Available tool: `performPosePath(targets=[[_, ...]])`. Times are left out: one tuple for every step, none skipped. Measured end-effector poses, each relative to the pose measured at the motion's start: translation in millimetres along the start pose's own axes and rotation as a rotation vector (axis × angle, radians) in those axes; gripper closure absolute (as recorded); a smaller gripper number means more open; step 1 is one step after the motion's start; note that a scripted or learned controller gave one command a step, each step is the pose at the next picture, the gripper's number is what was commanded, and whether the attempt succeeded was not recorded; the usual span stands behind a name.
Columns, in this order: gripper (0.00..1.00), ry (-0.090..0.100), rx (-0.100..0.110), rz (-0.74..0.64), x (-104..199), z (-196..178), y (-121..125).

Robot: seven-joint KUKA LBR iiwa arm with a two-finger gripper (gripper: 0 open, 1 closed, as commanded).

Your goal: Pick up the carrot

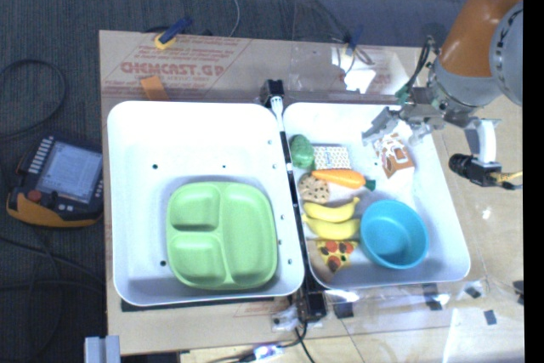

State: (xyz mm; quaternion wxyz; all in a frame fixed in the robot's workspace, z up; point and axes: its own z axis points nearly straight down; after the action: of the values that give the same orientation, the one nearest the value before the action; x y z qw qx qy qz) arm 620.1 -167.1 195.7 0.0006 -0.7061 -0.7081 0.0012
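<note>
Carrot (pixel 338 178) is lying on its side in the right bin (pixel 442 183), near the wall it shares with the left bin (pixel 136 183), its green tip pointing right. I am seeing a cookie (pixel 313 186) touching its left end, bananas (pixel 330 214) just below it, and a blue bowl (pixel 393 234) down to its right. A patterned packet (pixel 331 156) and a green round item (pixel 301 150) are sitting just above it. My gripper (pixel 393 142) is hanging over the bin's upper right, well apart from the carrot; I cannot tell how its claw is set. A green divided plate (pixel 223 234) is resting in the left bin.
</note>
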Motion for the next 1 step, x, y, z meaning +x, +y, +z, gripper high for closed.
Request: performPosePath(targets=[[0.0, -0.002, -0.008, -0.098, 46.5, 100.3, -34.3]])
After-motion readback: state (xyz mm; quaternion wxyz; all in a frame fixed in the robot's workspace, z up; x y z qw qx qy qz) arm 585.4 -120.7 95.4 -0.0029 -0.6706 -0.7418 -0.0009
